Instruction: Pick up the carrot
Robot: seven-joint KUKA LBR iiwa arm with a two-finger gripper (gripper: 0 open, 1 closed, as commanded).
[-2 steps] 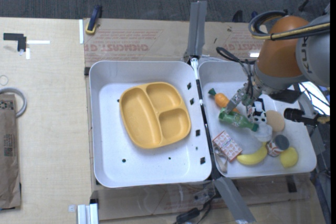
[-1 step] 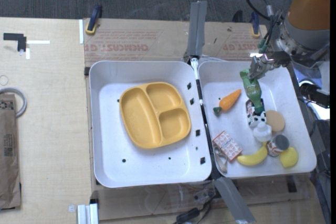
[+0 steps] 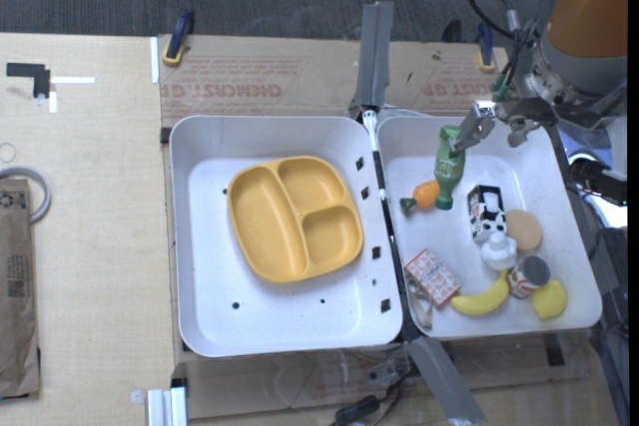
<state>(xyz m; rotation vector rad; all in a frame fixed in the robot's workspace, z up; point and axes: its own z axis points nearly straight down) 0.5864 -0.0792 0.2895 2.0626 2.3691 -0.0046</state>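
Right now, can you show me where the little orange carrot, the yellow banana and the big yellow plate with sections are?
small orange carrot (image 3: pixel 427 195), camera view, middle of its orange body.
curved yellow banana (image 3: pixel 480 299), camera view, middle of its curve.
yellow sectioned plate (image 3: pixel 262 193), camera view, floor of its largest section.

Carrot orange, green stub at one end. Bottle green. Divided plate mustard yellow — sits in white left bin. Right bin white too. Banana yellow, lemon yellow. Small packet red-and-white checked pattern. Black-and-white item patchy, cow-like. Round piece tan. Arm orange above, grey below. Bench pale wood; cardboard brown with red lettering — blue clamps at edge
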